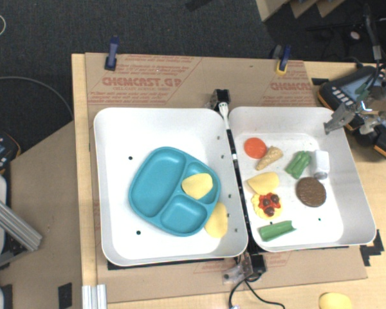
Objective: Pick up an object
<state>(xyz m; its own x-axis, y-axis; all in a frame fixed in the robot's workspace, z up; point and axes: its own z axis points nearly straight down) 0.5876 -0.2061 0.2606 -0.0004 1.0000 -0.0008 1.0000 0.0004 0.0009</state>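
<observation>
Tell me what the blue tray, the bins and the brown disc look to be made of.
Blue tray: likely moulded plastic, smooth with a soft sheen and rounded compartments. Bins: probably thin formed plastic, glossy white with curved rims. Brown disc: matte and slightly textured, perhaps toy food in plastic or rubber; uncertain at this size.

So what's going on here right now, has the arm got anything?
Nothing is being held yet. The gripper sits at the far right edge of the right bin, above the rim, away from the toys. In that bin lie a tomato, green pepper, brown disc and green bean. The left bin holds a blue plate with a yellow piece on it.
</observation>
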